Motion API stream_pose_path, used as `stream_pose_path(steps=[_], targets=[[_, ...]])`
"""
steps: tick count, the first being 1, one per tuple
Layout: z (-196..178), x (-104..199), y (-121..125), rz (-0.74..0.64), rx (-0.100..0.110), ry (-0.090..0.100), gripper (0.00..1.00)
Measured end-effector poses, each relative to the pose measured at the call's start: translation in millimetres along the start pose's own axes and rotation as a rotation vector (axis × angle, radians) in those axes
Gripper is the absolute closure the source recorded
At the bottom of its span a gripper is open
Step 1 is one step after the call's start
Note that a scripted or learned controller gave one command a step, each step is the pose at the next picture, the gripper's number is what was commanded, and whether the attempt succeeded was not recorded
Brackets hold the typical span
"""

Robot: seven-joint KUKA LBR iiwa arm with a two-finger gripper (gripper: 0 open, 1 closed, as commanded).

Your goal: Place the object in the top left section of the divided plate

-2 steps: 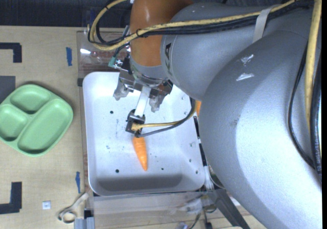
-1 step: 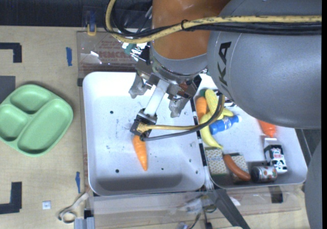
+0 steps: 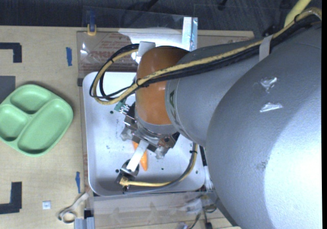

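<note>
Nearest the camera is the grey arm [image 3: 255,120], whose bulk covers the right side of the bench and hides whatever lies beneath it. It narrows through the orange band [image 3: 153,90] to the wrist, which points steeply down into the white bin [image 3: 102,136].

The gripper [image 3: 145,143] sits low over the bin's floor, towards the near edge. The wrist hardware above it blocks the view of its tip, so whether it is open or closed, and whether it has hold of anything, cannot be told. Just under it, towards the bin's near edge, lies a small orange object [image 3: 144,160], slim and lengthwise, possibly a toy carrot, though too little of it shows to be sure. It appears to rest on the bin floor, so the steep, close pose reads as a top-down pick in hand, not a carry.

The rest of the visible bin floor is bare apart from a few dark specks. Well apart from the bin, at the left edge of the wooden bench [image 3: 41,54], stands the green divided plate [image 3: 66,113], all three sections vacant. Its small upper section [image 3: 30,97] is probably the target, so the object would have to clear the bin's left wall to get there.
</note>
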State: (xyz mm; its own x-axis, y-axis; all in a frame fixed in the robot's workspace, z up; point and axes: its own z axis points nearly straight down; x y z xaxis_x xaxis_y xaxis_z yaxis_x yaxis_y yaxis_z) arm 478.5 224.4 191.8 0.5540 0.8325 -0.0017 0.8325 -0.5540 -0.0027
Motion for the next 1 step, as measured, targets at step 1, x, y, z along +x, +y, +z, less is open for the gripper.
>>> stream_pose_path(steps=[1], targets=[[-38.3,10.7,20.0,0.285,-0.001,0.002,0.0]])
